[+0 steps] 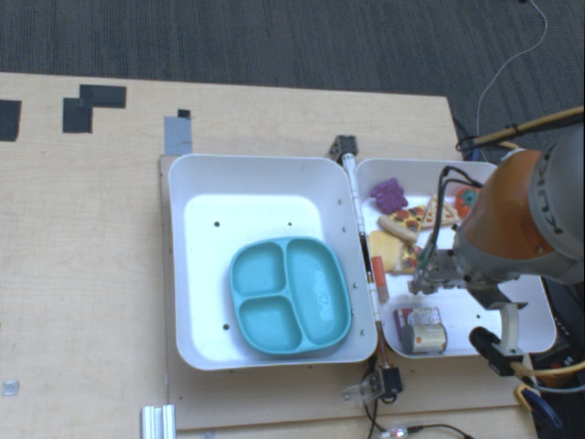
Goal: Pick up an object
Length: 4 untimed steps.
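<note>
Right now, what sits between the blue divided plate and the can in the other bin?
In the camera view, the two bins' meeting rims lie between the blue plate and the can, with a thin red-and-white stick along the right bin's left wall.

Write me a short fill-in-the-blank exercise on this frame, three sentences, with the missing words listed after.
1. The light blue plastic tray lying in the left white bin is divided into ____ compartments.
2. The knobbly purple toy lies in the ____ white bin, near its far edge.
3. The short metal can lies on its side near the right white bin's ____ edge.

Missing words: three; right; near
</note>
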Tool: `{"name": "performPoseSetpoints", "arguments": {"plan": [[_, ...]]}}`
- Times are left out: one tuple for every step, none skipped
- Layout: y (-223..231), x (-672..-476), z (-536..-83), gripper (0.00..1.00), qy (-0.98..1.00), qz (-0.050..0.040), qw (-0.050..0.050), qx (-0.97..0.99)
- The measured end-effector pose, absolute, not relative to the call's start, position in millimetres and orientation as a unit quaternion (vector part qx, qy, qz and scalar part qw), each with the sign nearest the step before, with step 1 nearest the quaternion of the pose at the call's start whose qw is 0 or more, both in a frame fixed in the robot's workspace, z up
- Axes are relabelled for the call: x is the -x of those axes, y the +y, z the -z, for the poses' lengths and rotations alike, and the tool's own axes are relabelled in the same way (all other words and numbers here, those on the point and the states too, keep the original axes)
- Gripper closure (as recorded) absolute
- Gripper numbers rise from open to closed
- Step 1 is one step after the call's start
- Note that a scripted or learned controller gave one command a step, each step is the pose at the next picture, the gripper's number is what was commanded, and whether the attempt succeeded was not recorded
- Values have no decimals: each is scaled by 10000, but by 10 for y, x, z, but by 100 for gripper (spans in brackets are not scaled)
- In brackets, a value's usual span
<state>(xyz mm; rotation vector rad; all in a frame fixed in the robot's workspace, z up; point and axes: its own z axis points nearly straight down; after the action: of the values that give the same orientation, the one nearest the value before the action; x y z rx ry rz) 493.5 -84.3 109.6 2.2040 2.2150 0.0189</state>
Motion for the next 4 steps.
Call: {"name": "performPoseSetpoints", "arguments": {"plan": [[-274, -5237, -1851, 100, 7094, -19, 9, -7048], [-281, -5234, -1848, 0, 7093, -12, 8, -7049], [-281, -5233, -1848, 0, 7093, -11, 8, -7049], [-837, -5378, -1042, 0, 7080, -41, 111, -7062]]}}
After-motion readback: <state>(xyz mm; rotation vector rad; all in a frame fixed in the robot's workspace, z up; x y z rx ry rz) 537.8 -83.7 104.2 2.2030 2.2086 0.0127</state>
